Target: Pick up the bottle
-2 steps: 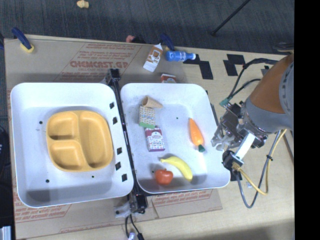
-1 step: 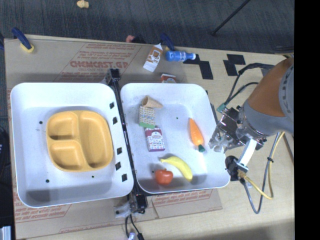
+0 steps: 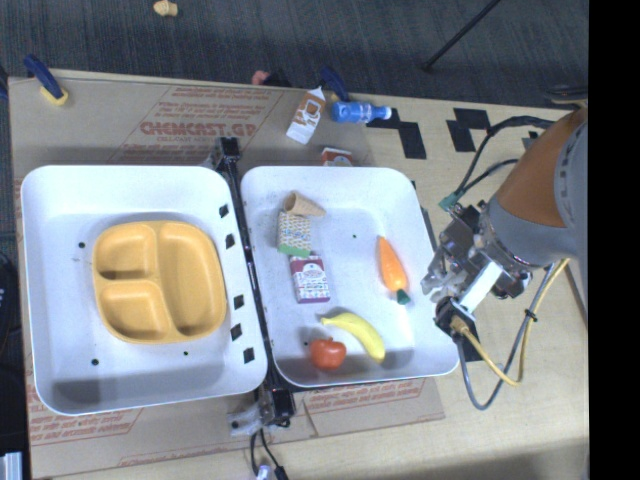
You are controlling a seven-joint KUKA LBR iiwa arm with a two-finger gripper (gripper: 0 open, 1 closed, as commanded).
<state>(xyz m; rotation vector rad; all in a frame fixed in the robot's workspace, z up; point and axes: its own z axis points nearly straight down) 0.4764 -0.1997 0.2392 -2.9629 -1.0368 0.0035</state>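
Note:
A small blue bottle [image 3: 352, 112] with a clear cap end lies on its side on the cardboard behind the right bin [image 3: 420, 228], outside it. My gripper [image 3: 447, 296] hangs at that bin's right rim, near its front right corner, far from the bottle. The grey wrist and its cables hide much of the gripper. Nothing shows in its grasp.
The right bin holds a patterned carton [image 3: 296, 226], a maroon box [image 3: 311, 279], a carrot [image 3: 391, 265], a banana [image 3: 358, 334] and a tomato [image 3: 327, 353]. A yellow divided plate [image 3: 158, 279] sits in the left bin [image 3: 50, 208]. A small carton [image 3: 307, 114] lies beside the bottle.

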